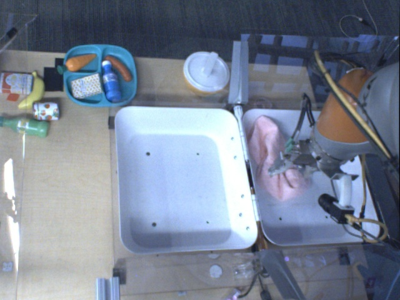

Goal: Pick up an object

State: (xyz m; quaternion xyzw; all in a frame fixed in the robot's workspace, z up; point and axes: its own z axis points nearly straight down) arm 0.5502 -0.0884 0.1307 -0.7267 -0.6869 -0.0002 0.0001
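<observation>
— What is on the bench [62,199]?
— Two white bins [181,180] side by side, a blue tray [128,74], a white lid [206,72], a banana [34,91], a little can [45,110], and a green bottle [28,126].

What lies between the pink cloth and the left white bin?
In the camera view, between the crumpled pink cloth and the left white bin lie the two adjoining bin rims.

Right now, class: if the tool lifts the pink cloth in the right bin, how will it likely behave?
The pink cloth lies crumpled in soft folds, so it is probably floppy and would drape and sag from the tool. It looks thin, so likely light. Pushed, it would probably bunch or slide along the right bin floor rather than roll.
</observation>
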